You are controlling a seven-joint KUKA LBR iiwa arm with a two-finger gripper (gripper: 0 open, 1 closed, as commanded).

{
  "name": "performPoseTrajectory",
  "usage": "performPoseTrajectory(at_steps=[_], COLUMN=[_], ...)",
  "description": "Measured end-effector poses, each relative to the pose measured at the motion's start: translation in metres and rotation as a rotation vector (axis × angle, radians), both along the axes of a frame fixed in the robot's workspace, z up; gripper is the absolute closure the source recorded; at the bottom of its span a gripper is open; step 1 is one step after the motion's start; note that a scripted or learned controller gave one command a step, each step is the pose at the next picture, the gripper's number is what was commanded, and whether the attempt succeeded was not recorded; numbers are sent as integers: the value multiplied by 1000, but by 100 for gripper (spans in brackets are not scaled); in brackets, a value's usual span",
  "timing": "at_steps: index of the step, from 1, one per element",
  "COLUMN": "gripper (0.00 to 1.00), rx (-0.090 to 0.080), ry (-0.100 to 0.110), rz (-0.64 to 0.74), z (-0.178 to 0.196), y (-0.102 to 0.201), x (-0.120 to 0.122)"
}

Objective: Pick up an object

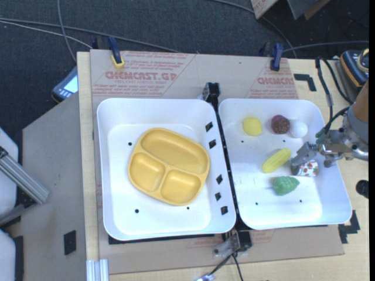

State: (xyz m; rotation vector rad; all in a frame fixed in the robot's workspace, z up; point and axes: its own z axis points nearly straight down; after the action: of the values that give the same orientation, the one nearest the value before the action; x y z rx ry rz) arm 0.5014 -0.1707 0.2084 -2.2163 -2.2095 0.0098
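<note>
Reaching in from the right, the grey two-finger gripper [307,158] hangs low in the right white bin [334,206], over a small red-and-white patterned object [309,169]. Whether its jaws grip that object I cannot tell. A green lumpy toy [285,185] lies just beside.

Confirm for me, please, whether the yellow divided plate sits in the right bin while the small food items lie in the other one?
Not quite. The camera view shows the yellow divided plate in the left bin, not the right. The small food items, such as the green piece and the long yellow piece, lie in the right bin.
</note>
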Motion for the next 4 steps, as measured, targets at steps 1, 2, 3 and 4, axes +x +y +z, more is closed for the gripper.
performPoseTrajectory(at_steps=[1,2,3,4], gripper=[0,0,0,0], rx=[-3,-1,0,-1], ry=[-12,-6,-5,-9], rz=[3,3,2,3], z=[6,-49,-110,-125], y=[0,-9,-9,-8], x=[3,6,-3,-3])
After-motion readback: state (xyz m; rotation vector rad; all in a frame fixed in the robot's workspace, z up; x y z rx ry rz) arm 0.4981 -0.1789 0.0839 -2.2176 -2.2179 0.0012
